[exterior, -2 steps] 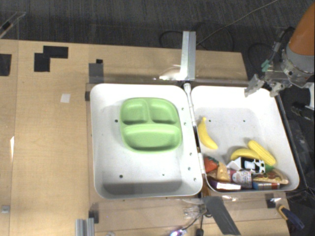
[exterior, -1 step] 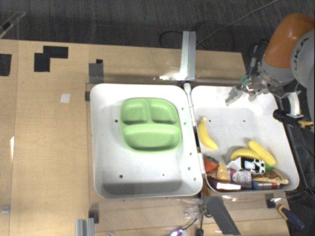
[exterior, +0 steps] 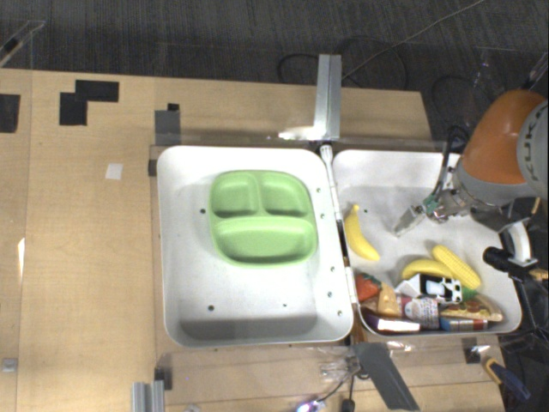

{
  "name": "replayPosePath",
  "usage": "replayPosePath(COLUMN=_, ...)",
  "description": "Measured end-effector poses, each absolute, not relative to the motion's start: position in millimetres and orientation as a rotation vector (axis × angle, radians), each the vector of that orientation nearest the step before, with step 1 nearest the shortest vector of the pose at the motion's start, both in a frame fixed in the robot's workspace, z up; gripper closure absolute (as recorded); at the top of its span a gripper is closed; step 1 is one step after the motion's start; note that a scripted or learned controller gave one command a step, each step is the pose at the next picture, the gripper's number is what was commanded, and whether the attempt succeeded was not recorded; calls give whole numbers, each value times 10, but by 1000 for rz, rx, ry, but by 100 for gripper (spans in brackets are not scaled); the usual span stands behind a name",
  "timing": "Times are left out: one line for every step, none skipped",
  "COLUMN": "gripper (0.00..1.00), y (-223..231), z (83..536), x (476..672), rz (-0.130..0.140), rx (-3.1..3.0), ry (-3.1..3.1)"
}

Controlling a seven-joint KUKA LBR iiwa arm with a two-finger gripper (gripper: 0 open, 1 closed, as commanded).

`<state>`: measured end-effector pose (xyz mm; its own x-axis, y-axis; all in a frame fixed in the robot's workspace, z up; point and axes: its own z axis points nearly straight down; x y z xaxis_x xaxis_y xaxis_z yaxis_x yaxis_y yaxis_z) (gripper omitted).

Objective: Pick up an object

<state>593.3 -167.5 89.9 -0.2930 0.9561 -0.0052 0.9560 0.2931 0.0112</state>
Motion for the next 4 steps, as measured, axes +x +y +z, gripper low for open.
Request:
replayPosePath(gripper=0, y=-1564, z=917, x=5157, rz=13, rx=1610, ry=2675)
replayPosePath(gripper=0, y=-986, z=913, x=5686, rz=17, rx=1529, ry=2724)
replayPosePath(gripper=0, y=-1086, z=891, x=6137, rz=12, rx=2278, ry=2151)
replayPosePath(gripper=0, y=-1056, z=886, x=6392, rz=11, rx=2210, ry=2221)
